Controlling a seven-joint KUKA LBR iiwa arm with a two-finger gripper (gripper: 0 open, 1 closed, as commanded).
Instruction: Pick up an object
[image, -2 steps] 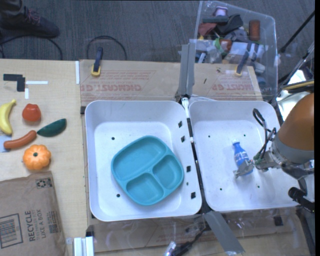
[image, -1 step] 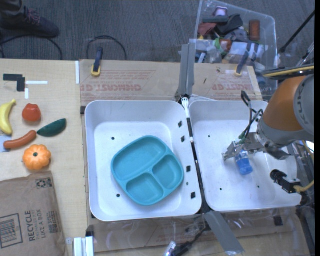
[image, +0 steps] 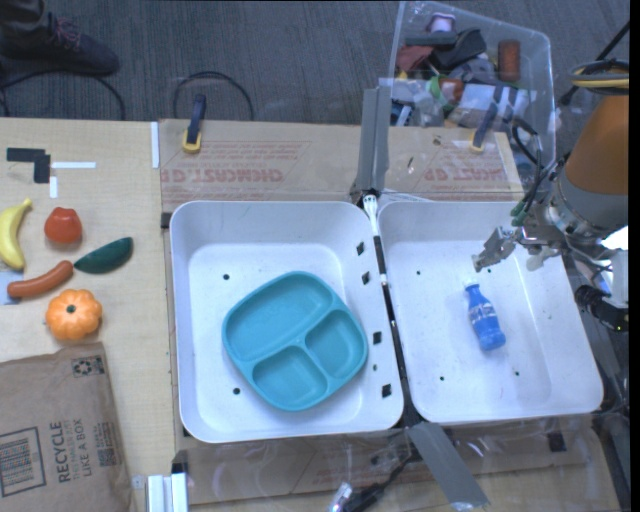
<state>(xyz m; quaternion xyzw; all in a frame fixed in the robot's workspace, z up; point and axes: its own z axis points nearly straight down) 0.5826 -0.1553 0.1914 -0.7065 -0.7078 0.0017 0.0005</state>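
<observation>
A: Where is the thing to pick?

B: A small blue bottle (image: 484, 318) lies on its side in the right bin (image: 560, 395), right of the frame's centre, with its pale cap toward the top of the frame. Nothing else lies near it on the bin floor.

A: And the gripper?

B: The gripper (image: 512, 248) hangs above the bottle in the frame, toward the right edge, well clear of it. I cannot make out the gap at its tip, so whether it is spread or pressed together I cannot tell. Nothing shows between its tips.

A: How would the bottle handle?

B: I judge it light, likely plastic, fairly stiff but smooth and round. Lying down, it could roll sideways if nudged on one flank, and a hard squeeze may make it squirt out.

A: So where to take hold?

B: Across the body, at the wide blue middle, with the jaws closing on its two long sides, square to its axis. The neck near the cap is thinner and gives less to hold.

A: Anything else about?

B: A teal tray (image: 294, 340) with compartments lies in the left bin (image: 200, 240), far from the bottle and no hindrance.
</observation>
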